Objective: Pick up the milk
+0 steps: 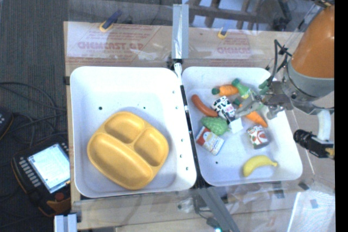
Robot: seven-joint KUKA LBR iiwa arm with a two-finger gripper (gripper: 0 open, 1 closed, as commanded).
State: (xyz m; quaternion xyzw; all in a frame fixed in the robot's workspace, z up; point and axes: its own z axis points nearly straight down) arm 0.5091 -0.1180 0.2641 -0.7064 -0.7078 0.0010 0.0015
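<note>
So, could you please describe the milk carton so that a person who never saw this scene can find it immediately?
Look in the right bin, the one crowded with toy food. Near its middle, between the red sausage and an orange carrot, stands the milk. It alone is white with black cow patches.

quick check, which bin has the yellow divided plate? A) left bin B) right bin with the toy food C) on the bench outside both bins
A: the yellow divided plate lies in the left bin, while the milk, the banana and the other toy food sit in the right bin.
</note>
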